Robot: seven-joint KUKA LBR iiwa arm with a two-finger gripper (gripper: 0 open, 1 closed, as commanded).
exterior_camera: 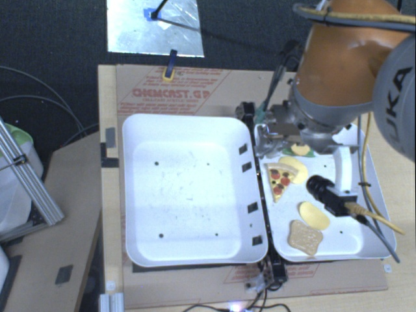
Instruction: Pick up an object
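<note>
Gripper: you see the grey metal gripper (262, 137) over the right white bin's (364, 249) far left corner.
Grip: you cannot tell whether it is open or closed.
Objects: red-and-yellow toy pizza slice (281, 177), yellow oval disc (314, 215) and tan toast slice (305, 237) lie in that bin.

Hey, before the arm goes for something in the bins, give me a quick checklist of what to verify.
1. Things to pick in the right bin: pizza slice, yellow oval, toast piece. Ok.
2. Tool is at the right bin: at its far left corner. Ok.
3. Tool directly above the pizza slice: not ok, the slice lies nearer the camera.
4. Pizza slice lies apart from the yellow oval: ok.
5. Tool free of any object: cannot tell.
</note>
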